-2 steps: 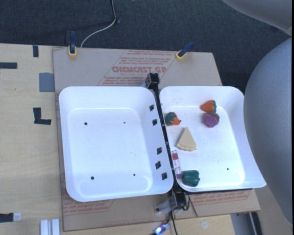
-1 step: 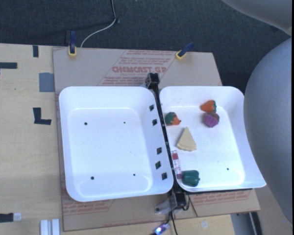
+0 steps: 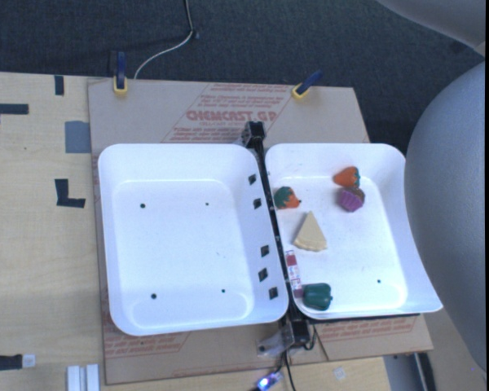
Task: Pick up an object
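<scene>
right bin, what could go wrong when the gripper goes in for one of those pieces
1. The green piece and the small orange-and-green piece lie close to the wall between the bins, so a finger may strike that wall.
2. The orange piece and the purple piece look to be touching; a grab at one may shove the other.
3. The tan wedge lies flat and may slip out.

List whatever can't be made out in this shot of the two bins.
- Arm: in the camera view it is a blurred grey bulk cut off by the right and top edges.
- Right bin: the arm covers its right rim.
- Small green and orange object: too small to identify.
- Purple object and orange object: touching or apart, unclear.
</scene>
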{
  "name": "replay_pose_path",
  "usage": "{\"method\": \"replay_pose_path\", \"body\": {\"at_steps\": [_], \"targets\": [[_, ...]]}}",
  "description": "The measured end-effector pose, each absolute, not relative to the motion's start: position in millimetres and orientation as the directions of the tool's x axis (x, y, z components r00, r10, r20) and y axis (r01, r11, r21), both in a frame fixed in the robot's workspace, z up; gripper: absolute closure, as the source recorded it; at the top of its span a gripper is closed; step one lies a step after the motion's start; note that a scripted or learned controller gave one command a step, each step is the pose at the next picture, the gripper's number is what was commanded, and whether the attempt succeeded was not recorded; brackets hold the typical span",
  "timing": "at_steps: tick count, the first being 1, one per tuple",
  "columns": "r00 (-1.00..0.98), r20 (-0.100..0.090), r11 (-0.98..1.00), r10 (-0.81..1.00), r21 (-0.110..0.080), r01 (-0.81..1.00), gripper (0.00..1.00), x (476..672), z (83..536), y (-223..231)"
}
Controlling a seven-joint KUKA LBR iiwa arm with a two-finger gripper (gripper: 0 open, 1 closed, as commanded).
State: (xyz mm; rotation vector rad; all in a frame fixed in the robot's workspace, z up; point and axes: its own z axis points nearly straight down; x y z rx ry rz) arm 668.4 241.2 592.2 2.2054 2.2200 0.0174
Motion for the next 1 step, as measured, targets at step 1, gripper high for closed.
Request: {"method": "replay_pose_path", "body": {"at_steps": [1], "targets": [[-0.007,-0.001,0.007,1.0,0.015,1.0,0.0,668.4,591.7,241.1]]}}
